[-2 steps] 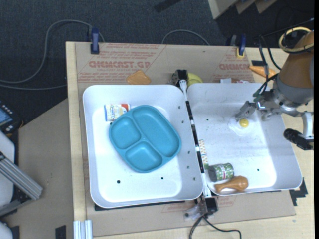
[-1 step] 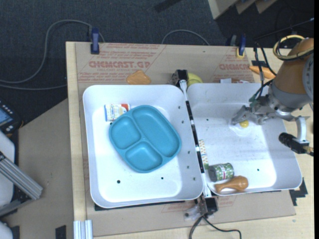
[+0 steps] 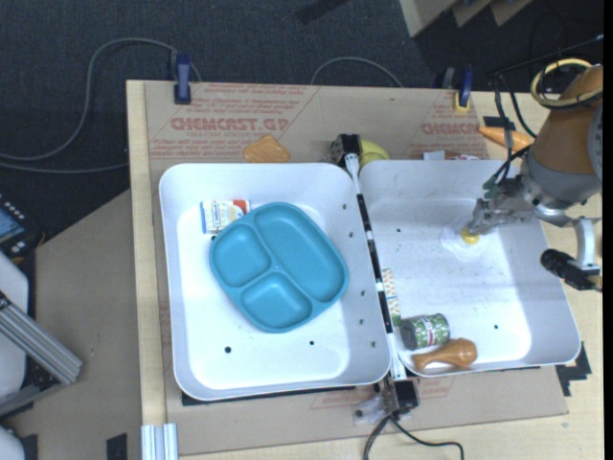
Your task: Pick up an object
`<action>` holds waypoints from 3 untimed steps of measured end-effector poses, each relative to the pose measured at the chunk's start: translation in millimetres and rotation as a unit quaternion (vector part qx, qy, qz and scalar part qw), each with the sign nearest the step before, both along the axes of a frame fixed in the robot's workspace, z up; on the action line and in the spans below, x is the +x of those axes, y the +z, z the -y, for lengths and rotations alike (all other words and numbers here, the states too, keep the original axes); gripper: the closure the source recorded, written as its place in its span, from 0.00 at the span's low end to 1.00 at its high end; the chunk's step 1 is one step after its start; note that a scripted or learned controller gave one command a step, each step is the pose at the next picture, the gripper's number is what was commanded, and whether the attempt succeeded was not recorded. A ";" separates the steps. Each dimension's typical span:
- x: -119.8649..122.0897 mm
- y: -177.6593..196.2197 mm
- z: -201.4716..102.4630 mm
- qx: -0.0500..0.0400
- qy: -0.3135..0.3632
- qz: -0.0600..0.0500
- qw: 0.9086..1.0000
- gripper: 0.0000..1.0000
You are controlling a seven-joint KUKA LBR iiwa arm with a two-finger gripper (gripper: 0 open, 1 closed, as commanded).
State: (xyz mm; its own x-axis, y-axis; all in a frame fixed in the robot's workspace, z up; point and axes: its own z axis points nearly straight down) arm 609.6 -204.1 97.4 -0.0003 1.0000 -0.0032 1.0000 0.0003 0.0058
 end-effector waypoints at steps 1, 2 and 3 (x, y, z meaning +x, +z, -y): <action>-0.8 -1.4 -0.7 0.001 0.000 -0.001 1.000 0.00; -20.3 63.8 20.9 0.000 -0.001 -0.001 1.000 0.00; 14.6 65.4 -51.5 0.001 0.003 -0.001 1.000 0.00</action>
